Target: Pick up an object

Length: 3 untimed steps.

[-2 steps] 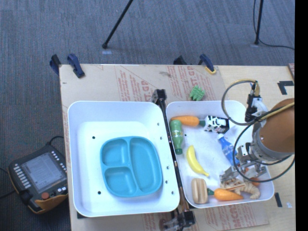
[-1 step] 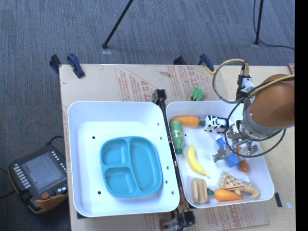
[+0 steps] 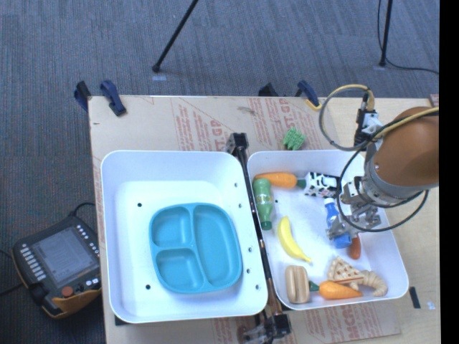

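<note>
Nearest the lens, along the right white shallow bin's [image 3: 396,253] front wall: tan wooden bread-like block [image 3: 296,284], orange toy carrot [image 3: 338,290], waffle-patterned wedge [image 3: 343,269], pale croissant-shaped piece [image 3: 374,283]. Further back in that same bin: yellow plastic banana [image 3: 291,239], green bottle with a white label [image 3: 263,202] against the left wall, second orange carrot [image 3: 278,180] and black-and-white spotted cow figure [image 3: 322,185] by the rear wall. Over the bin's right half, grey arm with orange band [image 3: 407,149], two-finger gripper [image 3: 344,228] pointing down just above a blue-and-white bottle-like toy [image 3: 332,213] and small red-orange piece [image 3: 355,248]. Fingers' state: cannot tell. Inside the left white bin [image 3: 115,192]: blue three-compartment plastic tray [image 3: 195,247]. On bare cardboard behind the bins: small green toy [image 3: 293,139].
</note>
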Each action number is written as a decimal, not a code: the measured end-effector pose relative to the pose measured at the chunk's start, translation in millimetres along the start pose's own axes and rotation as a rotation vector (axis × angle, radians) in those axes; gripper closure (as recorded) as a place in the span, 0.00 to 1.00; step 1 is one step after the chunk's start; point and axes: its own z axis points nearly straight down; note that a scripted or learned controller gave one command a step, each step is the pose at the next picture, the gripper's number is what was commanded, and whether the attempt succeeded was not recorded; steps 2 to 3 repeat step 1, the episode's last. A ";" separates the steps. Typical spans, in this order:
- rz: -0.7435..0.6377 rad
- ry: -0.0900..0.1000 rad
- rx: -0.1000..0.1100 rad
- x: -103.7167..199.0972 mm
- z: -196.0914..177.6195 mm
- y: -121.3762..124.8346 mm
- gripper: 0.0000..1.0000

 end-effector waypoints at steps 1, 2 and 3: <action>-0.031 0.005 0.002 -35.3 -96.5 29.1 1.00; -0.031 0.005 0.002 -35.3 -96.5 29.1 1.00; -0.031 0.005 0.002 -35.3 -96.5 29.1 1.00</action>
